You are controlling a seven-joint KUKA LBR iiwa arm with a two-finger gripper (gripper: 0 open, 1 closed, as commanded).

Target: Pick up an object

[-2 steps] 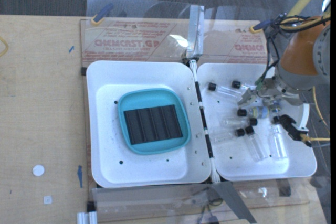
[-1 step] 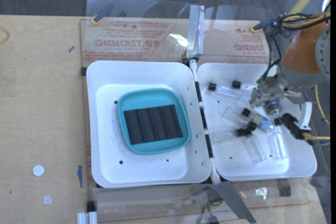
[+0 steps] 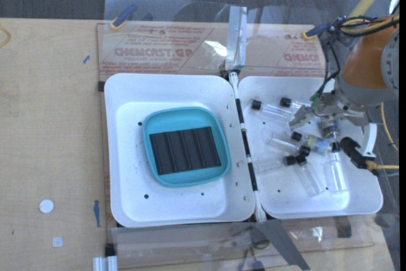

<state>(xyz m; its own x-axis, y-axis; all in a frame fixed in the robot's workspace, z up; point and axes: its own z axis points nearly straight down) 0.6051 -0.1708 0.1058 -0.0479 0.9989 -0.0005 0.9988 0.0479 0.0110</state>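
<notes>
The tool (image 3: 319,116) hangs low over the right bin (image 3: 361,203), among clear vials with black caps (image 3: 298,155) scattered across that bin's floor; whether it grips anything I cannot tell, since the wrist and cables hide its tips. Several vials lie just beside and under it, crowded together, some touching, with two more (image 3: 269,108) toward the bin's far left corner. Left of this bin, past the divider, the left bin (image 3: 120,155) carries a teal tray (image 3: 185,146) with dark ribbed inserts, well apart on the counter (image 3: 44,136).
</notes>
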